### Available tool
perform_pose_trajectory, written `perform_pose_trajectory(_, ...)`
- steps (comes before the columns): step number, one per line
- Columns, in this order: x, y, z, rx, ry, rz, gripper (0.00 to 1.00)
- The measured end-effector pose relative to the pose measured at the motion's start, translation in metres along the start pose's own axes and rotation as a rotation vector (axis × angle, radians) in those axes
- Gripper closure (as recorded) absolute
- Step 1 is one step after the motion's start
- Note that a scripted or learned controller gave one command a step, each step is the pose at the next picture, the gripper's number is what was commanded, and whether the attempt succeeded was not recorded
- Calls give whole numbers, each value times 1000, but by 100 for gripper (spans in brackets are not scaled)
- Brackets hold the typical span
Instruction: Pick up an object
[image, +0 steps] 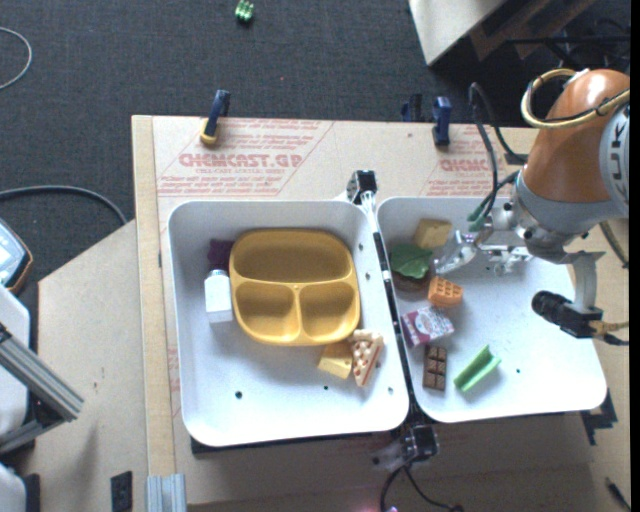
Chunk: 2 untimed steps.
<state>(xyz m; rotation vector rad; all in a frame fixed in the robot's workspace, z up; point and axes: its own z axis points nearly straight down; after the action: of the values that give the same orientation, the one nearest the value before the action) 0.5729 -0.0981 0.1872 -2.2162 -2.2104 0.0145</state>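
Far left on the worktop (150, 300): a bare cardboard-coloured sheet with red print, clamped at the back edge by a blue-and-yellow clamp (213, 118) and a blue clamp (440, 118).

Next, the left bin (190, 400), holding a yellow three-compartment tray (295, 287) near its middle. Wedged between tray and left wall: a small white bottle (218, 297), with a dark purple item (220, 250) just behind it (too shadowed to name). Just beside the tray's front right corner: a yellow cheese-like wedge (335, 366) and a toy pizza slice (366, 357), touching each other.

Then the right bin (560, 390), its toys crowded toward the left half. At the back, a tan bread-like piece (433, 233); just in front of it a green leaf-shaped toy (410, 262) lying over something brown. Farther forward, an orange waffle-like block (446, 292), a pink-and-white packet (428, 325), a brown chocolate bar (434, 367), and a green stick-shaped piece (476, 369) lying at a slant (near the bar, not touching).

Reaching in from the right, the gripper (452, 253), metallic tips low over the bin, between the leaf toy and the waffle block, close beside both. Jaws: cannot tell whether open or closed, and nothing seen held between them. Above it, the orange band and grey body of the arm (575, 150).
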Motion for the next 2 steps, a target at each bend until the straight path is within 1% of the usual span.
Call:
perform_pose_trajectory(1,0,3,-7,-14,-2,-2,0)
perform_pose_trajectory(2,2,-3,54,-8,1,-2,0)
